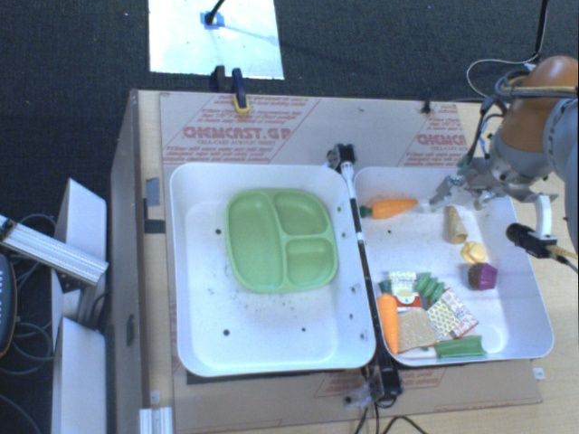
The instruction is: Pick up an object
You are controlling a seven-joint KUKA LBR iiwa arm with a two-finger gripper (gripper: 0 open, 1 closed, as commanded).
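Note:
My gripper [463,193] hangs over the back of the right bin [534,319], its two fingers spread open with nothing between them. Just below it lies a beige piece [454,226]. An orange carrot [393,209] rests to the gripper's left near the bin's back wall. A yellow piece [473,252] and a purple piece [482,276] lie toward the bin's right side. At the front sit a second carrot [387,319], a tan cracker [416,330], a patterned packet [450,315], green pieces [430,288] and a green bar [457,346].
The left bin [204,333] holds a green divided plate [280,240]. A black divider rail [357,242] runs between the bins. Cables [493,70] hang near the arm's orange band [543,75] at the top right.

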